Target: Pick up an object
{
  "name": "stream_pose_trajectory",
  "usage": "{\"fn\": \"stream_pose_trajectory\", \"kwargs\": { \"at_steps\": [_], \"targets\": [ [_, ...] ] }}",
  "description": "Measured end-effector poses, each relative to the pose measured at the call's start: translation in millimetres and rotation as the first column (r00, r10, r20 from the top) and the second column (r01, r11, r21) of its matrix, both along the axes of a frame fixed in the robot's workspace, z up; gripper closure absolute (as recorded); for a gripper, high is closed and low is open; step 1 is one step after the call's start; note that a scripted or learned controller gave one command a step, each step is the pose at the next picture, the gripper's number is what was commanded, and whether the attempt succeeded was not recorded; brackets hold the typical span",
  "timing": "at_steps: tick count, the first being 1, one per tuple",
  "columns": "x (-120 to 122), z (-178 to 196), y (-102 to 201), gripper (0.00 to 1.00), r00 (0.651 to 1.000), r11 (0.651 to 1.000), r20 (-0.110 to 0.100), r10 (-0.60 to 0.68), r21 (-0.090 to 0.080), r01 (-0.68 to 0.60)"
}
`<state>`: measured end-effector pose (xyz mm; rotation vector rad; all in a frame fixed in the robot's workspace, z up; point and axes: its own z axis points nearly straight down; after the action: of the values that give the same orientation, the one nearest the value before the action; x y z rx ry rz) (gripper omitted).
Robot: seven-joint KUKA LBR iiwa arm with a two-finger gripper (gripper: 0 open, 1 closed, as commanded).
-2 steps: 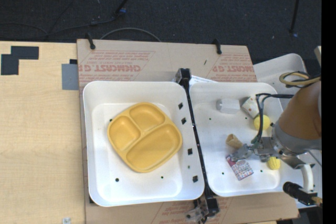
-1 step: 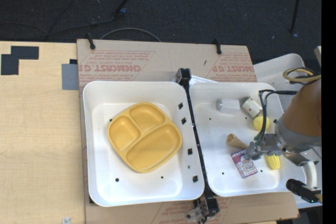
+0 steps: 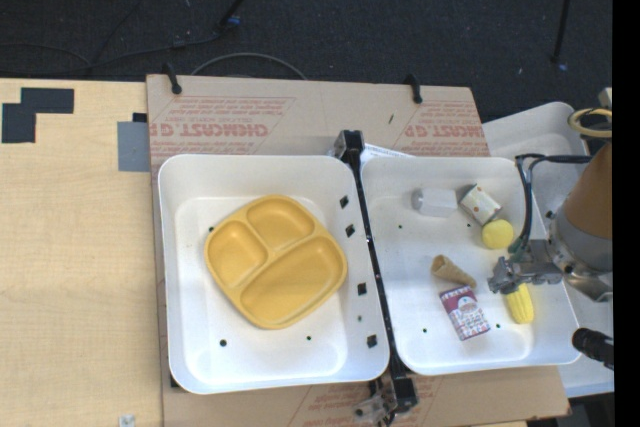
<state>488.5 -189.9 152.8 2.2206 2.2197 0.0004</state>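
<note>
Lying beneath the pincer, the corn cob runs near-vertically.

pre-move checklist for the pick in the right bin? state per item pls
1. Gripper over the right bin: ok, it sits at the bin's right side.
2. Target in reach: ok, the yellow corn piece lies just below the gripper.
3. Object between the fingers: cannot tell, the view is too small and blurred there.
4. Neighbours apart from target: ok, the red card and the yellow ball lie separate from the corn piece.
5. Cone clear of the gripper: ok, it lies to the gripper's left, apart.
6. Yellow divided plate out of the way: ok, in the left bin.
</note>
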Motion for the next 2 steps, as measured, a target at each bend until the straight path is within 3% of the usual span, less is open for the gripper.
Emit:
{"fn": "stream_pose_trajectory", "kwargs": {
  "at_steps": [2],
  "targets": [
    [1, 90, 8, 1.00, 1.000, 1.000, 0.001, 0.003, 0.000, -0.003]
  ]
}}
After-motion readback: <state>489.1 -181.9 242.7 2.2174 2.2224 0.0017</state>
